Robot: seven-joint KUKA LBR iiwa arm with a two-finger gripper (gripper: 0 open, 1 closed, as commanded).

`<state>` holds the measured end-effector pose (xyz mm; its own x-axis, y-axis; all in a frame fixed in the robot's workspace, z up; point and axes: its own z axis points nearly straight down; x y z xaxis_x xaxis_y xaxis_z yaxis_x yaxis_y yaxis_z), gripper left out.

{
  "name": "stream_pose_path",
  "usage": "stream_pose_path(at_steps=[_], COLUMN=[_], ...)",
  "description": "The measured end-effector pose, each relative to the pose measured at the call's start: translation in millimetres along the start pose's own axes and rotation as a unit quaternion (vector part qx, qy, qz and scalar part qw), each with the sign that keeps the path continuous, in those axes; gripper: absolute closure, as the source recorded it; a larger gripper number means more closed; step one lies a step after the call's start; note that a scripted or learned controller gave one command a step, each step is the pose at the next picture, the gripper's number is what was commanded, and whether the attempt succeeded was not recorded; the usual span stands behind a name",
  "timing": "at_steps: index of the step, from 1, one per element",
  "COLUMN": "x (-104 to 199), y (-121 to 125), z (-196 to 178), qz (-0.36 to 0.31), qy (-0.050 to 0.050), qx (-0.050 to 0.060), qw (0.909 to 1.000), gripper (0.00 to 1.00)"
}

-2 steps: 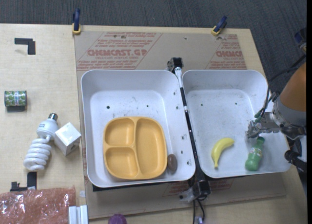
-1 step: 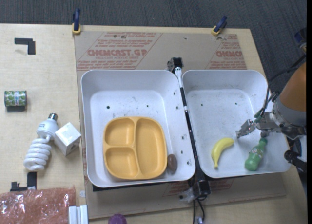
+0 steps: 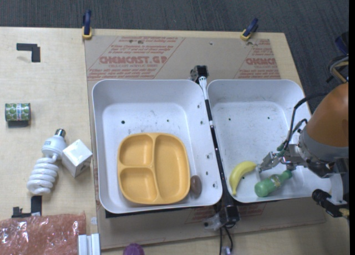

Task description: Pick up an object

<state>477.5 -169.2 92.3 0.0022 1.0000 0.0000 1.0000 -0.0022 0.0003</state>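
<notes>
Landmark: the black clamp bar (image 3: 209,120) ran between the two shallow white plastic bins, and every place below is given from it.
Left bin (image 3: 105,154): it lay to the bar's left, touching it along its near wall.
Tray: a yellow-orange plastic divided plate with three compartments (image 3: 154,167) sat flat in the left bin, left of the bar's near half.
Small object: a brownish rounded lump (image 3: 196,185) rested just beside the plate's right edge, close to the bar's left side near its front end; what it was could not be told.
Right bin (image 3: 249,96): it lay to the bar's right, its wall against the bar.
Banana: a small yellow curved toy banana (image 3: 240,175) lay on the right bin's floor, just right of the bar's near end.
Bottle: a green plastic bottle-shaped toy (image 3: 269,184) lay tilted on its side, right of the banana and farther from the bar.
Arm: the grey arm with its orange band (image 3: 334,121) reached in well to the right of the bar.
Gripper (image 3: 273,163): it hung low over the right bin, right of the bar, just above the green toy and beside the banana's upper tip.
Pincer state: whether it was spread or pressed together could not be told, and nothing was seen between its tips.
</notes>
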Motion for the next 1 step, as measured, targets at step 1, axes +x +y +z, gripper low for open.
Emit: stream_pose_path(at_steps=[1], x=[18.9], y=[0.8], z=[0.0], qz=[-0.001], qy=[0.0], qx=[-0.001], qw=[1.0], gripper=[0.0])
